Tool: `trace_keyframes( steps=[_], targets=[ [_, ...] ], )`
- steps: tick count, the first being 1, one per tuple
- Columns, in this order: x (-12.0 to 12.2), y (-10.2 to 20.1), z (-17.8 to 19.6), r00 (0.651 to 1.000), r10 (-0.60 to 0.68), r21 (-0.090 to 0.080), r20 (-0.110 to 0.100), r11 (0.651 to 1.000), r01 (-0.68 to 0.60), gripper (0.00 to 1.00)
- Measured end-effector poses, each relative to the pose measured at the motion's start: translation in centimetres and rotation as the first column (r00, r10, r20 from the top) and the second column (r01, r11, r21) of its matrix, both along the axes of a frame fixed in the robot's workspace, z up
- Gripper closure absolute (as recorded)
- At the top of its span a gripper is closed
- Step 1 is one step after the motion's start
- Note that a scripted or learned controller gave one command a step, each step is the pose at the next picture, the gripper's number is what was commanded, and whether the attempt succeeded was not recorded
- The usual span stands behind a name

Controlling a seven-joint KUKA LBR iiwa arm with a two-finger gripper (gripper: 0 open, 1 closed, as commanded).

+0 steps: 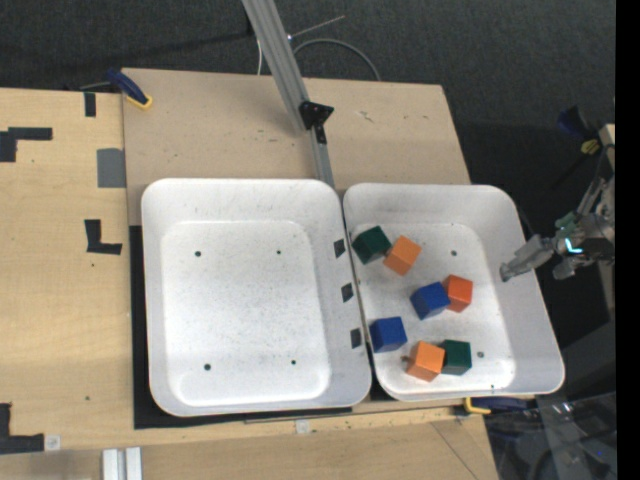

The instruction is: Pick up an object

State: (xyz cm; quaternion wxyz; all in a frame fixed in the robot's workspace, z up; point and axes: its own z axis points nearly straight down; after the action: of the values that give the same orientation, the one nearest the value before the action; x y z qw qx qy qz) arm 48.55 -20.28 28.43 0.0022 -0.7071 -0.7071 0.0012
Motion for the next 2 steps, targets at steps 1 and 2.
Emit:
trace_keyframes(
  steps=[1,2],
  targets=[
    [0.1,0.0,0.2,1.0,0.002,-0.001,0.004,1.0,-0.002,0.0],
    [0.2,0.9,-5.9,1.0,0.001,0.001,-0.002,1.0,-0.001,0.0]
  ],
)
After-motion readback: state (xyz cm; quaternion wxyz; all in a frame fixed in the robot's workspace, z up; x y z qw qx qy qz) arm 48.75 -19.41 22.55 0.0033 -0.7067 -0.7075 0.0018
